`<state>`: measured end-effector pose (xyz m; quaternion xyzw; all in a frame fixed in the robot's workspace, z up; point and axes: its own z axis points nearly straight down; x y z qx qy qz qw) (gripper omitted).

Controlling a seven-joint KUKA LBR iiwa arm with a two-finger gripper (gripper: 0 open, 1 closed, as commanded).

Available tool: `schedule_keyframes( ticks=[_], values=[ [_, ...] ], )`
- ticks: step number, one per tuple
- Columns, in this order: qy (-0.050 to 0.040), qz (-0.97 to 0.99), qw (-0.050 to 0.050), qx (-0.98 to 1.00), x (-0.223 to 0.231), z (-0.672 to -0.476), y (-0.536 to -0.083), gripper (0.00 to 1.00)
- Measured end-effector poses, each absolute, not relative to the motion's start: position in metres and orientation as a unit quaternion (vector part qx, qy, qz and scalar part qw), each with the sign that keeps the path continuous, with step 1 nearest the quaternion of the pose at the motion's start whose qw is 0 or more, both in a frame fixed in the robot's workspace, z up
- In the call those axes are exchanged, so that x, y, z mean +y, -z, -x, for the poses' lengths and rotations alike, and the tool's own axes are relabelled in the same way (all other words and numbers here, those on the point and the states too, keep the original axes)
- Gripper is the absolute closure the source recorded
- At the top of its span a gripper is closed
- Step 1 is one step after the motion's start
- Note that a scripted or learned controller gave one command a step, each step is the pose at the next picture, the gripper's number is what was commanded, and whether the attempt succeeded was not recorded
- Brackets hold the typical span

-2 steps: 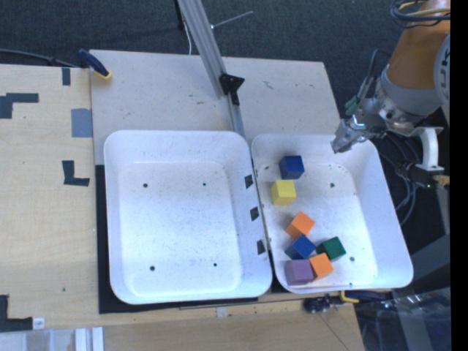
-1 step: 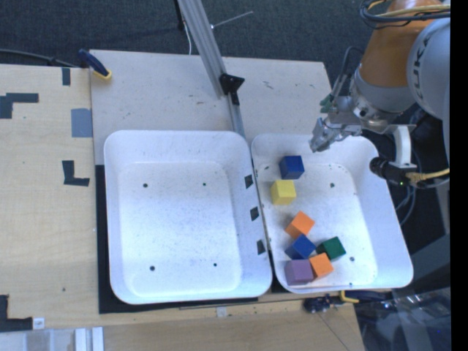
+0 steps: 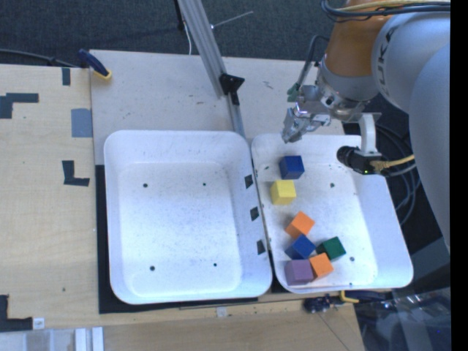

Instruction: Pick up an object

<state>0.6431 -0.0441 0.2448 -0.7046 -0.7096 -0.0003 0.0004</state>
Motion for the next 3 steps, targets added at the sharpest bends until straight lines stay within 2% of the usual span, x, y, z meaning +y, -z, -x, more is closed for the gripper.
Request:
schedule_keyframes(
  ticks=[2,3],
  values=[
    [-0.0004,0.705,0.001,-0.709,0.046,-0.667,-0.234,1.0],
    [-0.0001,0.705,0.001,-0.709,0.097,-0.662,-0.234,1.0]
  ],
)
